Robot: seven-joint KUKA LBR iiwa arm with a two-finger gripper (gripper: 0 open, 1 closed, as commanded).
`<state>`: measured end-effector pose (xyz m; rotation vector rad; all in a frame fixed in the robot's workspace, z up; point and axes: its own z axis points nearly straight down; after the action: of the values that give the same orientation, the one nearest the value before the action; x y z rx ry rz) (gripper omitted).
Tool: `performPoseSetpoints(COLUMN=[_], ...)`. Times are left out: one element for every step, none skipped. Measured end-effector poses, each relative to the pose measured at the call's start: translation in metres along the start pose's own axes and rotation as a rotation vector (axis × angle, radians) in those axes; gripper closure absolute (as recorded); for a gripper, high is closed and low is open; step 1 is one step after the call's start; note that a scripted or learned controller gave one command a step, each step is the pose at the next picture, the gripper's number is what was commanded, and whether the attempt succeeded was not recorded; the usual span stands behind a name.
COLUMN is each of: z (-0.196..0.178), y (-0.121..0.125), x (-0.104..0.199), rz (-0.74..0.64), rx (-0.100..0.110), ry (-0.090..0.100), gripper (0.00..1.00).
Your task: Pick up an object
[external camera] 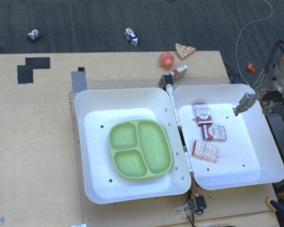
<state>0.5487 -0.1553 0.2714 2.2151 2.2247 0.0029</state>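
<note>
Three small red-and-white packets lie in the right bin point(243, 176): one point(201, 114) at the top, one point(214, 131) in the middle and one point(205, 151) lower down. My gripper point(243, 104) hangs over the bin's upper right part, to the right of the packets and apart from them. Nothing shows between its fingers. A green three-compartment plate point(140, 149) rests in the left bin point(93, 138).
Beyond the bins on the bench lie a red ball point(166, 59), a pizza-slice toy point(184, 50) and a small red-tipped object point(179, 71). Small bits are scattered on the dark floor behind. Cables run at the right.
</note>
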Motion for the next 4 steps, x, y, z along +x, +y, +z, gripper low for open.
performPoseSetpoints(z=[0.127, 0.181, 0.168, 0.168], y=[-0.036, -0.057, -0.053, -0.053], x=[0.015, 0.053, 0.056, 0.055], rz=[0.002, 0.003, 0.001, 0.002], rx=[0.002, -0.017, -0.025, -0.024], ry=[0.001, -0.005, 0.000, 0.000], gripper=[0.00, 0.00, 1.00, 0.00])
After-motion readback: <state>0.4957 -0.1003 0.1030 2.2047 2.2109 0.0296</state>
